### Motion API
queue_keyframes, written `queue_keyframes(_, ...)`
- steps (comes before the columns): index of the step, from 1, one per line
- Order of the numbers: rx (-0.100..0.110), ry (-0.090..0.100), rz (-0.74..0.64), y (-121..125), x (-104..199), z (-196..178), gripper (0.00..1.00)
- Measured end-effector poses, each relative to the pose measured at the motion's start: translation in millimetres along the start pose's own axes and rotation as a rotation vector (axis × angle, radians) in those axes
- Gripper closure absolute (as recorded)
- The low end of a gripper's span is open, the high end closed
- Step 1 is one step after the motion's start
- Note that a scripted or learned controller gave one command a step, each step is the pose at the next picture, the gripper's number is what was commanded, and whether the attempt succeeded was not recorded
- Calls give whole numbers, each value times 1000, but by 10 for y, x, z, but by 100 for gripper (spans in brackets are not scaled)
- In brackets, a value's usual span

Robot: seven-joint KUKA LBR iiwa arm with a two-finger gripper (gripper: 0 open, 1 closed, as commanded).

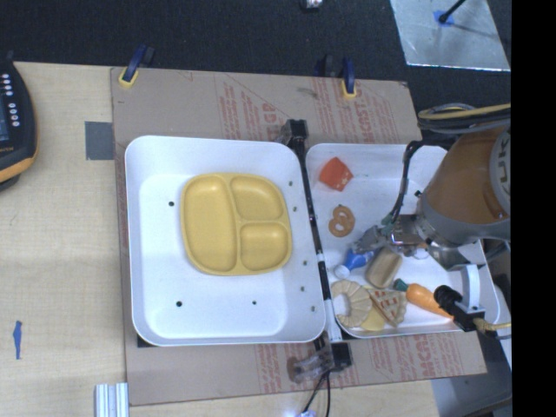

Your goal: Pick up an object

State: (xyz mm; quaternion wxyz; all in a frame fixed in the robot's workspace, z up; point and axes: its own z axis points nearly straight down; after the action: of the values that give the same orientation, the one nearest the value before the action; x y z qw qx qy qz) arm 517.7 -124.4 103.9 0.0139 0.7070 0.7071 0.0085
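Two shallow white bins sit side by side on a sheet of brown cardboard [365, 102] clamped to the far edge of the bench [61, 259]. Faint red print runs across the cardboard in several places, too blurred to read. The left bin [152, 311] carries a yellow tray [234, 222] with three compartments, lying near its middle. The right bin [373, 159] carries the small things: an orange-red block [335, 175] toward its far end, a brown pretzel-shaped piece [341, 221] just nearer than that, a small blue piece [355, 258] beside the wall shared with the left bin, a tan piece [382, 268] close to it, a pale round slice [353, 301] and a tan wedge [388, 307] heaped at the near end, and an orange carrot [421, 298] with a green tip lying toward the bin's right side. The grey arm [465, 194] with its orange band reaches in over the right bin, and the claw [393, 237] hangs low just above the blue and tan pieces; whether it is wide or narrow cannot be told, and nothing can be seen held in it. At the bench's left edge lies a black and orange control pendant [13, 129], its buttons too small to read.
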Motion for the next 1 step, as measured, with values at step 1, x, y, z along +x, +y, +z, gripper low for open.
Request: queue_keyframes(1,27,19,-5,711,-838,114,0)
